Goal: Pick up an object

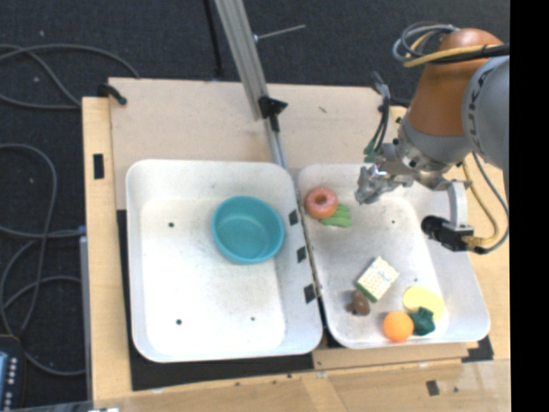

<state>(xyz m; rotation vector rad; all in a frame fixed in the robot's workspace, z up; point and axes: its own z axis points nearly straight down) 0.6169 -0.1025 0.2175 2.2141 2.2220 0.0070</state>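
Bench [197,118] first, since it's the biggest thing here: it carries two shallow white bins side by side, and we'd guess that layout is so stuff can be moved from one to the other. Left bin [171,316] has just a teal bowl [249,228] sitting upright near its middle. Right bin [455,299] holds all the small items, so that's where we'd expect a pick to happen.

Arm [450,93] reaches in from the right, with the gripper [369,187] hanging over the top edge of the right bin. We honestly can't tell how the claw stands from this angle, and nothing visible is in it.

Closest candidate is the pink donut [322,202], resting by the bin's upper left corner and touching a green toy [341,216]. It's near the gripper, apart from it. Further down, a pale block [377,277] sits beside a small brown thing [358,303], and the lower right corner packs a yellow piece [423,299], an orange ball [397,326] and a dark green bit [423,322] together, which we reckon makes them awkward to grab cleanly
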